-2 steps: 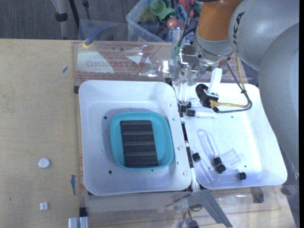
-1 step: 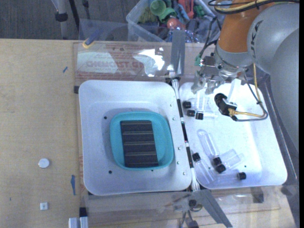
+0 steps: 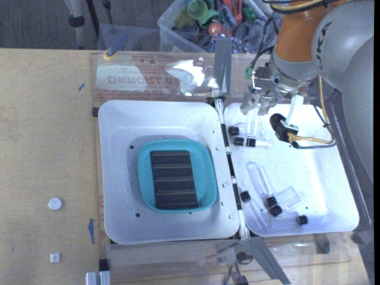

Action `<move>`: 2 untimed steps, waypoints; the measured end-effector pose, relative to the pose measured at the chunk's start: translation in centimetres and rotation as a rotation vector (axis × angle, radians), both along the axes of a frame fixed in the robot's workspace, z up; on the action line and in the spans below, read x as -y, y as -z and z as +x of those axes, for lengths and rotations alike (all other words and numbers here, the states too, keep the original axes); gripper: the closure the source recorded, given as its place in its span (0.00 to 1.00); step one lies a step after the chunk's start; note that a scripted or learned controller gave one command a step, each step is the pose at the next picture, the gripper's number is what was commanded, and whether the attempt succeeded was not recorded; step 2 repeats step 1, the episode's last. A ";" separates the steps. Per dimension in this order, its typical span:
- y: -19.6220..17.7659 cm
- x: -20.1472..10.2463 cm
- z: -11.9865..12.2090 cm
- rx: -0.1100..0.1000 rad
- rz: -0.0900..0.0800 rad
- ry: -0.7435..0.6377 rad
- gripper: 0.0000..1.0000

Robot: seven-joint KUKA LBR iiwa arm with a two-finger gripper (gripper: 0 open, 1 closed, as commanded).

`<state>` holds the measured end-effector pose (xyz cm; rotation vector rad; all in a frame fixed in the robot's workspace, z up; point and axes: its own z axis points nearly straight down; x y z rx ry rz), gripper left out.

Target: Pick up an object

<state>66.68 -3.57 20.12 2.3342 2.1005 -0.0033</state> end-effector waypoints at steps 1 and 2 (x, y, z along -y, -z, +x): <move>-3.2 -7.1 0.0 0.004 0.003 -0.023 1.00; -3.2 -7.1 0.0 0.004 0.003 -0.023 1.00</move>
